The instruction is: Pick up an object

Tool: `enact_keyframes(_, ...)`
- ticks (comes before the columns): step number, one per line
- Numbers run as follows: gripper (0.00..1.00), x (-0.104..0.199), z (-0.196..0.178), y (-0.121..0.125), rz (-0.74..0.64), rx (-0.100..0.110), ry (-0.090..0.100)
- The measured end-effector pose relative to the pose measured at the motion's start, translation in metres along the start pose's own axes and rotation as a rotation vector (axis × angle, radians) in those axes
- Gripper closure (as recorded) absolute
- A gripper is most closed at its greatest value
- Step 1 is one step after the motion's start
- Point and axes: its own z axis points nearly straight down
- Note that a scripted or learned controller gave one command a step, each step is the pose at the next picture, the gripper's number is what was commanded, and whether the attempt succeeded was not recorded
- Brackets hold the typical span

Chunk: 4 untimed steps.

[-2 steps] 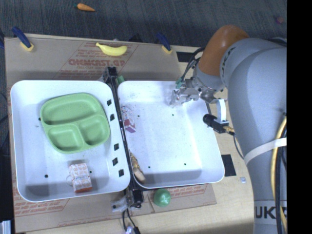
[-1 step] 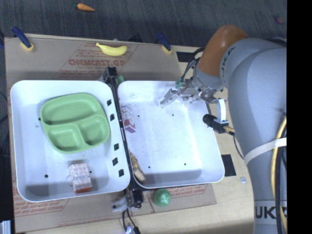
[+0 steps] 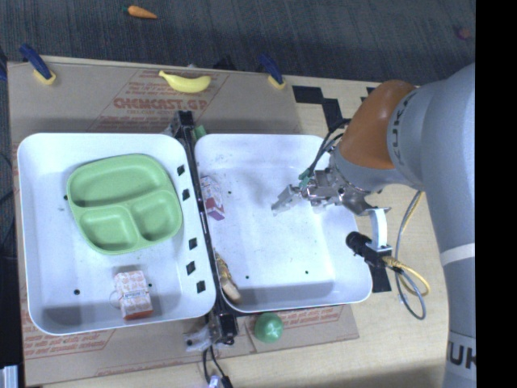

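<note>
— Where's the gripper (image 3: 284,200)?
— Over the right bin (image 3: 266,285), with nothing between its fingers; whether the jaws are spread I cannot tell.
— And something to pick?
— A crumpled wrapper (image 3: 212,198) lies by that bin's left wall — well apart from the gripper

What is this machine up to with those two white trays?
A grey robot arm reaches from the right over the right bin. Its gripper hangs above bare floor, holding nothing, well right of a small packet by the divider. The left bin holds a green divided plate and a small carton, both untouched.
</note>
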Motion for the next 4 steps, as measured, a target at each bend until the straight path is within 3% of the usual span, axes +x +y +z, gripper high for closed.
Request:
enact_keyframes(1,0.0,-0.017,-0.025,0.038,-0.001,-0.003,0.0)
enact_keyframes(2,0.0,-0.017,-0.025,0.087,0.0,-0.002,0.001)
enact_keyframes(3,0.0,-0.003,-0.007,0.087,-0.001,0.0,0.001)
enact_keyframes(4,0.0,-0.018,0.031,-0.022,0.001,0.002,0.0)
